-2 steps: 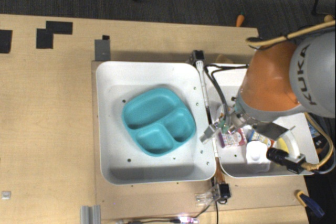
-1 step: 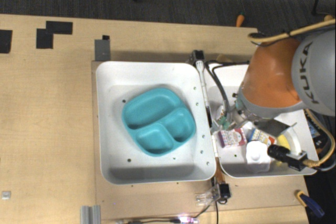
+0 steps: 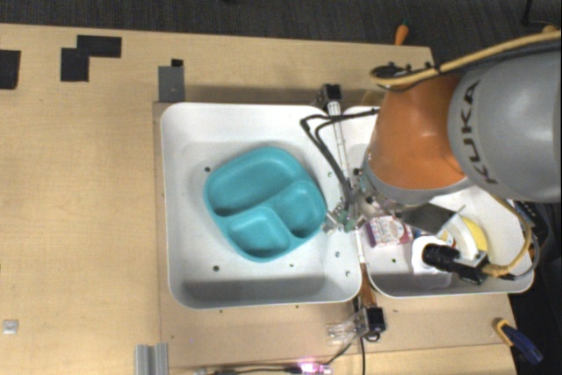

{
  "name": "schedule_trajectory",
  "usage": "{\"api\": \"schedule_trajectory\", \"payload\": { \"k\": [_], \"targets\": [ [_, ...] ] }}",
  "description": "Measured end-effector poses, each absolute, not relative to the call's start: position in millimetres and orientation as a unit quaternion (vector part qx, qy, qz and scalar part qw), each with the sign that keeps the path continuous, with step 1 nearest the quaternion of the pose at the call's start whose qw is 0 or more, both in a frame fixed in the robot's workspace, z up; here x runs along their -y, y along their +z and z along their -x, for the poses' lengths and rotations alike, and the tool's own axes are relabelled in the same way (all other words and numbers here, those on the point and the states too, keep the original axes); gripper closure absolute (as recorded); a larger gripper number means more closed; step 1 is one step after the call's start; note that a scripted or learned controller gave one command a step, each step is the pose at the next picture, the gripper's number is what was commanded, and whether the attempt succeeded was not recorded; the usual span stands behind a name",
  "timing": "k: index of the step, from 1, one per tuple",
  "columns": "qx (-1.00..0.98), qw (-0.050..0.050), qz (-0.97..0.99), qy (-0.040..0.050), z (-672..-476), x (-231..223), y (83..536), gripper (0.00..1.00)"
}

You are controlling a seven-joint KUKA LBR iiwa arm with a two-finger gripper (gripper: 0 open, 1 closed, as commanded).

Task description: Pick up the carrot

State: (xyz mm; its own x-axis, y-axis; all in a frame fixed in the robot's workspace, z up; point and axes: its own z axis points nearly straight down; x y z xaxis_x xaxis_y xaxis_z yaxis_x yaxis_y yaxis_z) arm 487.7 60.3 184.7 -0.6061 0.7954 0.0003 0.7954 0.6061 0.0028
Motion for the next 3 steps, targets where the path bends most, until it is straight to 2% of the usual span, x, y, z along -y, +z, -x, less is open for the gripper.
{"api": "schedule_trajectory", "payload": {
  "k": [1, 2, 3],
  "targets": [
    [-0.939, 0.012, -0.344, 0.0033, -498.6, 12.4, 372.8, 1.0],
    [-0.939, 0.008, -0.343, 0.0025, -498.0, 10.7, 369.6, 0.0],
    [-0.951, 0.001, -0.31, 0.0009, -487.9, -29.2, 262.5, 0.0]
  ]
}}
